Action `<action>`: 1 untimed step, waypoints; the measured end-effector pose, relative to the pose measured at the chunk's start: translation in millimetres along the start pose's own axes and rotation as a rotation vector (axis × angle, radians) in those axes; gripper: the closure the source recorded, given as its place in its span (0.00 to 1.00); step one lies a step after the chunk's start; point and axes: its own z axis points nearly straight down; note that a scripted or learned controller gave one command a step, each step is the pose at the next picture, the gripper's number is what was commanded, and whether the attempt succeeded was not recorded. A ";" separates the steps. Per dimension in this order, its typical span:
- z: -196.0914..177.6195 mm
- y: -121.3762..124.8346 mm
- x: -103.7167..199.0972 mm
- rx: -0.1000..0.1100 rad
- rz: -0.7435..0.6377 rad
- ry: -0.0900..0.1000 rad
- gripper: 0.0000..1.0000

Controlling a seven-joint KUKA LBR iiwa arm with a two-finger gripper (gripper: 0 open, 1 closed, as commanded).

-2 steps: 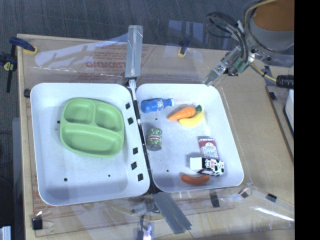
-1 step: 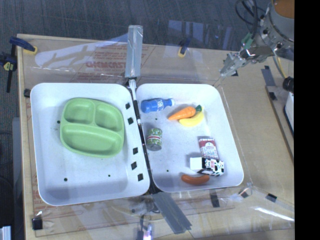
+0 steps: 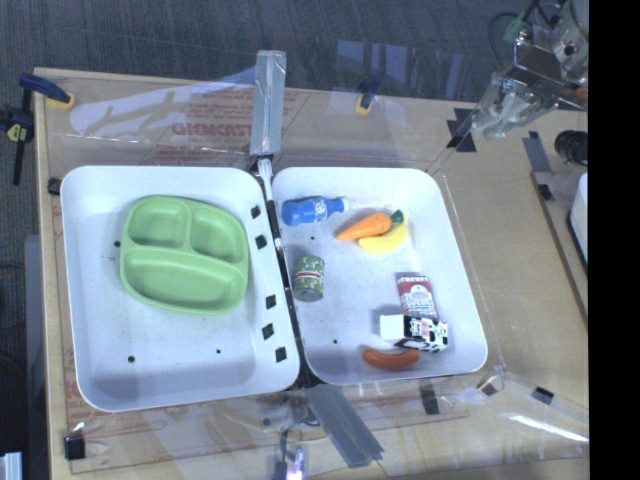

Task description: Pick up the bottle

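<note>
Camera view: the gripper hangs beyond the right bin, its opening impossible to tell; blue bottle lies inside.

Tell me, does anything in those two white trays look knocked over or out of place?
Nothing looks spilled or broken. The blue bottle lies on its side near the top of the right bin, rather than standing. The toys beside it are scattered loosely, and the green plate sits flat in the left bin.

Tan wooden bench on dark grey carpet, clear sheeting taped over it
</note>
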 end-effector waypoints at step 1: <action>1.6 42.0 34.1 0.004 0.600 0.000 1.00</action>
